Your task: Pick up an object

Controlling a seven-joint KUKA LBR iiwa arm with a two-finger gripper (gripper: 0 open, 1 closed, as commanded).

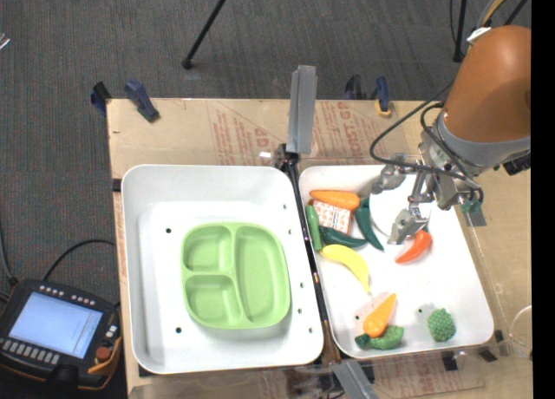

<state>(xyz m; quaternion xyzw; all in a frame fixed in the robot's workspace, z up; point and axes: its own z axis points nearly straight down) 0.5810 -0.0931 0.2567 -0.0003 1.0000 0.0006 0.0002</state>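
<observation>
Gripper (408,224) low in right white bin (468,271), tips just above and beside curved red-orange plastic chili pepper (415,247). Fingers appear parted; nothing between them. Pepper lies loose on bin floor, apart from yellow plastic banana (347,262). Judgement: centre gripper across pepper's narrow width, descend to floor, close, lift straight.

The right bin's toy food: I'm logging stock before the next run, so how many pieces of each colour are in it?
Counting the right bin, as far as the view shows:
Orange: 3, carrot, pepper, carrot
Green: 5, three long pods, broccoli, leafy piece
Yellow: 1, banana
Red and white: 1, carton
Total: 10
</observation>
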